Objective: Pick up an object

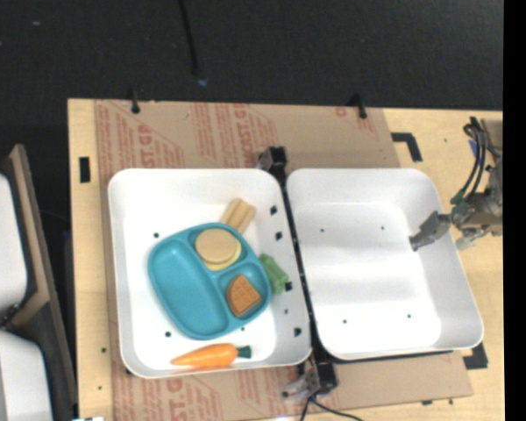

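The left bin [131, 235] holds a blue divided plate [188, 292]. On the plate lie a round tan biscuit [219, 246] and a brown waffle piece [244, 296]. A pale wooden block [238, 213] rests just beyond the plate, and a green piece [274, 273] lies at the plate's right edge. An orange carrot [212, 355] lies near the bin's front wall. My gripper [435, 227] hangs over the right rim of the right bin [368, 270], far from all these objects. Nothing shows in it.
A black clip [273, 158] sits at the far end of the seam between the bins, and another clip with cables [311, 380] sits at the near end. Cardboard [193, 134] covers the bench under the bins. Wires [480, 160] hang by the arm at the right.
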Controlling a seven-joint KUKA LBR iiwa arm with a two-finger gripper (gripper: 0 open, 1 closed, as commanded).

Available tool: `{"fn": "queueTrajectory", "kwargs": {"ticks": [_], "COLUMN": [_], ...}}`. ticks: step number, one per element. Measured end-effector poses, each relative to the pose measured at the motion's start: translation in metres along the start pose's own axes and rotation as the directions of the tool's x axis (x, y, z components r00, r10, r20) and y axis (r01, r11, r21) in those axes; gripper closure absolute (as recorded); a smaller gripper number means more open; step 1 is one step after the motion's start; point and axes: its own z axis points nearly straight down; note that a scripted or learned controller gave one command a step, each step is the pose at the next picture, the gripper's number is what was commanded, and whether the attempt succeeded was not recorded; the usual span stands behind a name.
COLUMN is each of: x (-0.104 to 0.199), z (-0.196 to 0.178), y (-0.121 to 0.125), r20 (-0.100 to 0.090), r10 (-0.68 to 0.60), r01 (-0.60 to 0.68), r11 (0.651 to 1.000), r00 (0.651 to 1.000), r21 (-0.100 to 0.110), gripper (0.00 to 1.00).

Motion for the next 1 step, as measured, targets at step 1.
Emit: {"fn": "queueTrajectory", "kwargs": {"ticks": [1], "x": [-0.0140], "z": [0.0870], "y": [0.0317], "r20": [-0.002], "r10": [0.000], "r01": [0.000], "r11": [1.000], "r00": [1.000], "r21": [0.008], "gripper": [0.00]}}
